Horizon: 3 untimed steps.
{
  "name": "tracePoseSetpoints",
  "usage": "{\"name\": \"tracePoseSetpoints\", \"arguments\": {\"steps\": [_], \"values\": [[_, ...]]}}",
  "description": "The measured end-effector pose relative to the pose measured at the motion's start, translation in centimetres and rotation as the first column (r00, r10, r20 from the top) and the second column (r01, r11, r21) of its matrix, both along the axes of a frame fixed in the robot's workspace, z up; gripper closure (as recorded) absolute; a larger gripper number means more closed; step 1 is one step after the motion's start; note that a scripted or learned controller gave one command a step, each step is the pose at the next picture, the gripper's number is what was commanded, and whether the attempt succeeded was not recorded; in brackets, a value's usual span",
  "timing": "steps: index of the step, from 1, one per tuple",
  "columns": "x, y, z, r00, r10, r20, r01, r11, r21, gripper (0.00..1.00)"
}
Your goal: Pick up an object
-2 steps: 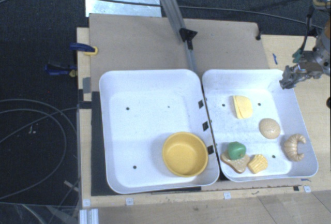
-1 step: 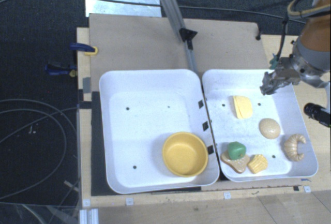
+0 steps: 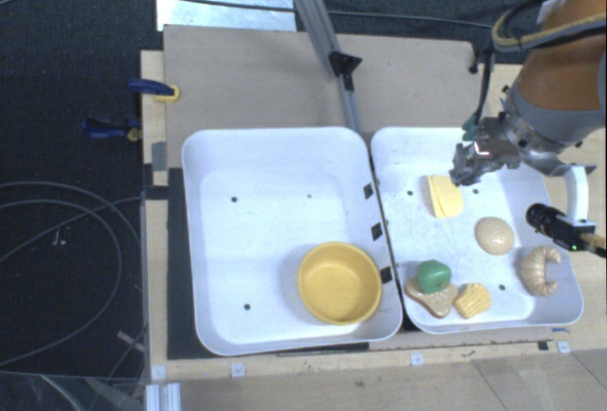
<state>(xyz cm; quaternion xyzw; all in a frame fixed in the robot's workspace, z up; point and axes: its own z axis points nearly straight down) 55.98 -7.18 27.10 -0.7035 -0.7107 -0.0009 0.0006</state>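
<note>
My gripper (image 3: pixel 468 170) hangs over the right bin (image 3: pixel 403 153), just above the upper right edge of a pale yellow wedge (image 3: pixel 443 196). Nothing shows between its fingers. Lower in that bin lie a beige round bun (image 3: pixel 494 235), a tan croissant (image 3: pixel 541 269), a green piece (image 3: pixel 434 275) resting on a tan piece (image 3: pixel 429 299), and a small yellow ridged piece (image 3: pixel 472 300). A yellow bowl (image 3: pixel 339 282) sits at the front right of the left bin (image 3: pixel 237 162).
The bins sit side by side on a tan board, joined by black clips at their shared rim. A grey pole (image 3: pixel 313 6) slants across the back. Cables lie on the dark floor at left.
</note>
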Motion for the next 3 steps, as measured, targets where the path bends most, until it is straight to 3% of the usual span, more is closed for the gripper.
{"name": "tracePoseSetpoints", "arguments": {"steps": [3], "values": [[-4.8, 15.6, -2.3, 1.0, 0.001, -0.001, -0.001, 1.0, 0.001, 1.0]]}}
